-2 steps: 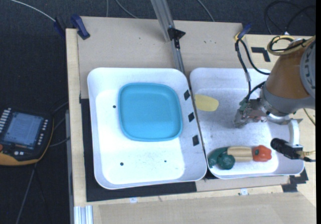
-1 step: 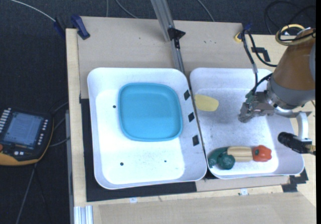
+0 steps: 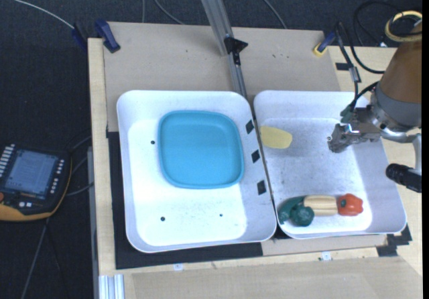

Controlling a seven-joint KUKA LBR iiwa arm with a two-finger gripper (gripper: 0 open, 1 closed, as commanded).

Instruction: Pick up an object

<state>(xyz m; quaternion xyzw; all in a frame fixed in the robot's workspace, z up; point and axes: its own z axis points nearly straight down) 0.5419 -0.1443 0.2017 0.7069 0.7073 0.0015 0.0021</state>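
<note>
In the right bin (image 3: 375, 220) a pale yellow flat piece (image 3: 275, 137) lies near the left wall. Along the front wall sit a dark green object (image 3: 296, 212), a tan cylinder (image 3: 320, 205) and a red object (image 3: 349, 204), side by side. My gripper (image 3: 338, 140) hangs over the right bin's upper right area, well to the right of the yellow piece and above the red object. I see nothing between its fingers.
The left bin (image 3: 134, 157) holds a blue square plate (image 3: 200, 149). A metal pole (image 3: 216, 3) slants down to the gap between the bins. A handheld pendant (image 3: 30, 177) lies off the bench at left. Cables run across the dark floor.
</note>
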